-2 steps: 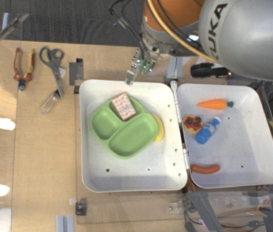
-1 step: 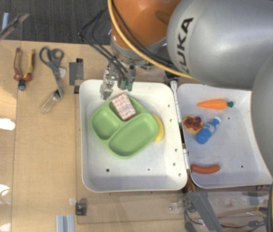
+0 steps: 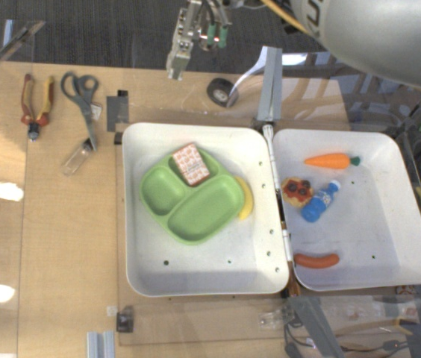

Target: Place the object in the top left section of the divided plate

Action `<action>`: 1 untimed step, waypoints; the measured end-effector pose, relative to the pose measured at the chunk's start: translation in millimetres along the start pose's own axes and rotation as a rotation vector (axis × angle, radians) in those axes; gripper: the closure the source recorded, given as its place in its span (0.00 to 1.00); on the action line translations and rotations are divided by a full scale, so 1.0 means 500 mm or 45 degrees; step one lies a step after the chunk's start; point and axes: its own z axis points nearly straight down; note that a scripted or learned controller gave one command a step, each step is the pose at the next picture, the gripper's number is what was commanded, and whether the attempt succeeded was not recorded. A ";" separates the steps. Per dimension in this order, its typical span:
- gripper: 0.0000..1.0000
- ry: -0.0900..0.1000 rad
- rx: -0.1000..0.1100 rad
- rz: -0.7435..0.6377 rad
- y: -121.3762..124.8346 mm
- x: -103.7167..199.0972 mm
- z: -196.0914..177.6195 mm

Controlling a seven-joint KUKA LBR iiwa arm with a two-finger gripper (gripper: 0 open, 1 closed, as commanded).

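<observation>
A green divided plate (image 3: 167, 192) lies in the left bin (image 3: 195, 271), turned at an angle. A small box with a pink and white pattern (image 3: 191, 164) rests in the plate's small upper section, at the plate's far tip. The plate's other small section, on the left, and its large section hold nothing. My gripper (image 3: 195, 55) hangs high above the bench's far edge, well beyond the left bin and apart from the plate. Its fingers (image 3: 178, 54) stand open with nothing between them.
A yellow banana (image 3: 247, 200) lies against the plate's right rim. The right bin (image 3: 390, 271) holds a carrot (image 3: 330, 160), a round red and yellow toy (image 3: 297, 191), a blue bottle (image 3: 319, 203) and a sausage (image 3: 316, 259). Scissors (image 3: 82, 99), pliers (image 3: 33, 103) and a tape roll (image 3: 220, 92) lie on the bench.
</observation>
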 end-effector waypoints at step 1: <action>1.00 0.003 0.001 -0.012 -0.016 0.101 0.279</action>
